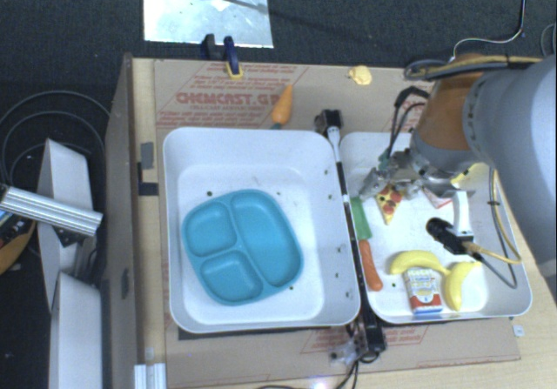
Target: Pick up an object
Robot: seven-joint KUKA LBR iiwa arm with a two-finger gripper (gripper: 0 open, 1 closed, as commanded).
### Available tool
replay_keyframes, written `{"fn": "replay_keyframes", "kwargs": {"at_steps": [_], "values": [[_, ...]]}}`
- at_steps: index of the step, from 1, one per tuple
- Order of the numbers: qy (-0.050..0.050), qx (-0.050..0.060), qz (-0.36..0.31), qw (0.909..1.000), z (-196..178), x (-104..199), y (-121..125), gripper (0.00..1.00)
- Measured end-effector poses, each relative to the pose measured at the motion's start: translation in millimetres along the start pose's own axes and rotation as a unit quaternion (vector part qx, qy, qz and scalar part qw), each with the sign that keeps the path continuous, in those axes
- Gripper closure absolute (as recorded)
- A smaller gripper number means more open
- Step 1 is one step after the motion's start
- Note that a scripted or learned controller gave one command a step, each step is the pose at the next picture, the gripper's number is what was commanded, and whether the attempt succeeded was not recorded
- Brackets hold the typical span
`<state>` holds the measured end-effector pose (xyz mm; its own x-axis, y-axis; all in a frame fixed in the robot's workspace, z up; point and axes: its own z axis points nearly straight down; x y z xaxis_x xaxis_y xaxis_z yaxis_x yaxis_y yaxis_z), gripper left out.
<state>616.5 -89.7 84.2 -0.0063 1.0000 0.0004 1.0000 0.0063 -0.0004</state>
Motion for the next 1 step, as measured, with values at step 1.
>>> {"fn": "replay_keyframes", "kwargs": {"at_steps": [1], "values": [[0.0,-0.002,0.0,1.0,-11.3,-1.4,1.5,1.0]]}}
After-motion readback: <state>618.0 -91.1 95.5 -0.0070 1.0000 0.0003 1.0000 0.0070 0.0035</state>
